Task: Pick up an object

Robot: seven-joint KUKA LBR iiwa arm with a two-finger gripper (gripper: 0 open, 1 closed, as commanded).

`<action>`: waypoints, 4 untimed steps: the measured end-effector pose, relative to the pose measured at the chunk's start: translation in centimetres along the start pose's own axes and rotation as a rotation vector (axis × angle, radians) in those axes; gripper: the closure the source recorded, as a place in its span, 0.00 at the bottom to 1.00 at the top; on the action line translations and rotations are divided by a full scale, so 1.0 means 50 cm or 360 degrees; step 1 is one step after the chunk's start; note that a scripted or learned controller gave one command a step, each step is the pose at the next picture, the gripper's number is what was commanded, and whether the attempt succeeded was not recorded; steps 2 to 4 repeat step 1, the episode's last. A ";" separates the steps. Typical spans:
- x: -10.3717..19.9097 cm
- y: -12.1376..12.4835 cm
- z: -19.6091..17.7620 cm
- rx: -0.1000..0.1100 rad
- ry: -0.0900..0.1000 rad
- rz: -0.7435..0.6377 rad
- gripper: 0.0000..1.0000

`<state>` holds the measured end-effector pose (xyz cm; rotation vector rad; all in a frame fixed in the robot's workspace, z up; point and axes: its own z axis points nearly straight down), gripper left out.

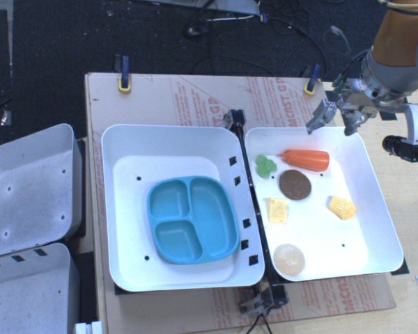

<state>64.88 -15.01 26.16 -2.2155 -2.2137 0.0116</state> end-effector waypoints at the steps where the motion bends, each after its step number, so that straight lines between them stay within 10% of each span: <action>1: 0.001 0.004 -0.016 -0.0019 -0.0003 -0.0004 0.00; 4: 0.001 0.004 -0.016 -0.0019 -0.0003 -0.0004 0.00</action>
